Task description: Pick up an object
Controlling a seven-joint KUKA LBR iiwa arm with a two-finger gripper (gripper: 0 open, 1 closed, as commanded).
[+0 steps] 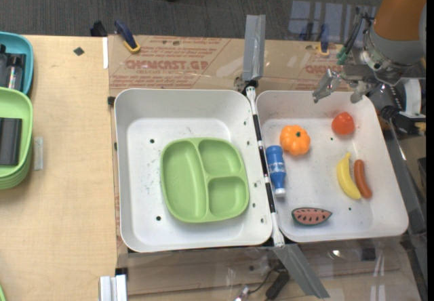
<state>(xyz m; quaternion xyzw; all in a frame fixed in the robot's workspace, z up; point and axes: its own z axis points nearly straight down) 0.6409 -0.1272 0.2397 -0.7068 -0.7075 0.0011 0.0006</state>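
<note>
The right bin [386,222] holds an orange pumpkin [295,140], a red tomato [343,123], a blue bottle [274,168] lying along the left wall, a yellow banana [348,177] with a red sausage [363,178] beside it, and a watermelon slice [311,215] near the front. My gripper [341,89] hangs above the bin's back edge, just behind the tomato. Its two fingers are spread apart and nothing sits between them.
The left bin [135,157] holds a green three-compartment plate [205,179]. A metal divider post [253,49] rises between the bins at the back. Green and blue trays [13,116] stack at the far left on the wooden bench.
</note>
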